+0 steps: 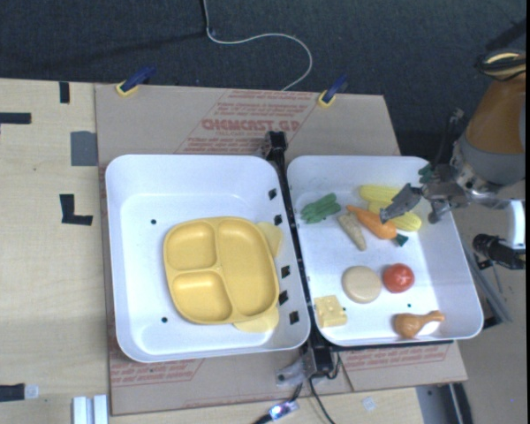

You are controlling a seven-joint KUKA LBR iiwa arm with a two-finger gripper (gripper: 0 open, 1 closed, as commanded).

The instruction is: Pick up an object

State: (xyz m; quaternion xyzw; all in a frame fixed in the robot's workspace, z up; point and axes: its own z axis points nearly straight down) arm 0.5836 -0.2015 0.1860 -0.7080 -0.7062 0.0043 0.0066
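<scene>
Leftmost, untouched: yellow divided plate (221, 268) in the left bin (128, 193). Then, in the right bin (459, 263), green piece (320, 208), pale stick (352, 231), and orange carrot (373, 223), long axis slanting down to the right. Just right of its lower end, gripper (412, 203), fingers spread, holding nothing.

Yellow divided plate (221, 268) (left bin (128, 201))
</scene>
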